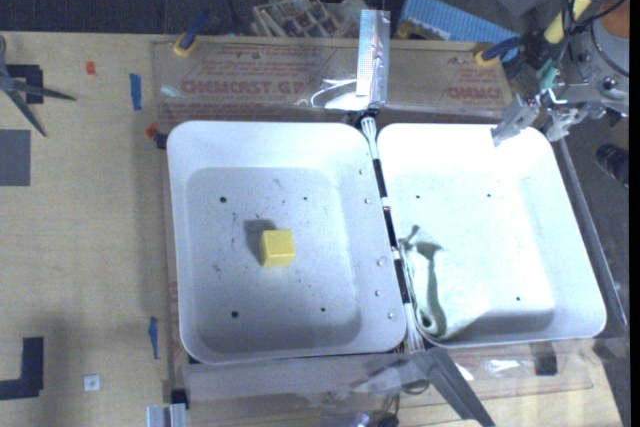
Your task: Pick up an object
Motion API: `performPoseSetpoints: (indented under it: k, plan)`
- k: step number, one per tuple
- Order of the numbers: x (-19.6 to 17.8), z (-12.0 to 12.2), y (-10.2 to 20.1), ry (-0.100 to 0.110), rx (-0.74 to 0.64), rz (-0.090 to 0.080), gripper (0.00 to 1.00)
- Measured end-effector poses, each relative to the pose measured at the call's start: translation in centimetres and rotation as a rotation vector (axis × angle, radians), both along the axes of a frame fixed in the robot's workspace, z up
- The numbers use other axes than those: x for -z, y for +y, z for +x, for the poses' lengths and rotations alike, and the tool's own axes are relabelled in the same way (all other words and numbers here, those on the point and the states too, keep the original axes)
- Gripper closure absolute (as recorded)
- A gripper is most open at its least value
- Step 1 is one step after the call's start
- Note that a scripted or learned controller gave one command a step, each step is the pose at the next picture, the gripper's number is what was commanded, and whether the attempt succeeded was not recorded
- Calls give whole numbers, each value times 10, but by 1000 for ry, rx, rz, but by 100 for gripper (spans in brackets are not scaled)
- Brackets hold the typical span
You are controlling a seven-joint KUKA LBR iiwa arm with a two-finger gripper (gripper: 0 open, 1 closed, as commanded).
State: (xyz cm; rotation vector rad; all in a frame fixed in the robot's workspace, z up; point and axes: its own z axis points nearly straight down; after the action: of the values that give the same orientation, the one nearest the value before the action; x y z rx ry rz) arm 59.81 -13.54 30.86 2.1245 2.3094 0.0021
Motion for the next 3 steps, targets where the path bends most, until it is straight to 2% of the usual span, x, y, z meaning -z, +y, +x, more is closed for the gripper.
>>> performPoseSetpoints:
  k: [1, 2, 3]
  plan:
    - [3, 3, -58, -1, 114, -1, 0]
    - [6, 9, -83, -1, 306, -1, 0]
    - [27, 33, -82, -1, 503, 0, 0]
